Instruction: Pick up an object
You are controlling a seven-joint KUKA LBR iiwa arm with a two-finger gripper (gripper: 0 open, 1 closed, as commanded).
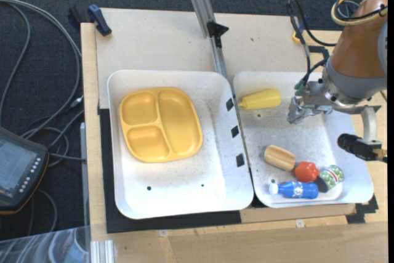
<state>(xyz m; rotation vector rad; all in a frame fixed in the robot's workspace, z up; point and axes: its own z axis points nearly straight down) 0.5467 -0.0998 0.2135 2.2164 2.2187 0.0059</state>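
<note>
Objects for picking: five loose items lie in the right-hand shallow white bin [360, 157], none of them between the gripper's fingers.
Yellow item: an elongated yellow plastic piece like a corn cob or squash [260, 99] lies near the bin's upper left corner, just left of the gripper.
Tan item: a tan bread-roll-shaped block [280, 157] rests near the bin's middle, tilted.
Red item: a round red tomato-like ball [306, 171] sits just right of the tan roll, near the front edge.
Blue item: a small blue and white bottle [294, 190] lies on its side along the front wall, below the red ball.
Green item: a small green and white striped ball [332, 176] sits right of the red ball, beside a small dark piece.
Gripper: the grey two-finger gripper [300, 114] hangs over the right bin's upper part, with nothing seen clamped; whether the fingers are apart or together cannot be told.
Arm: the grey arm with its orange band [360, 40] enters from the right.
Left bin: the left-hand shallow white bin [160, 194] bears a yellow plastic three-compartment tray [160, 124].
</note>
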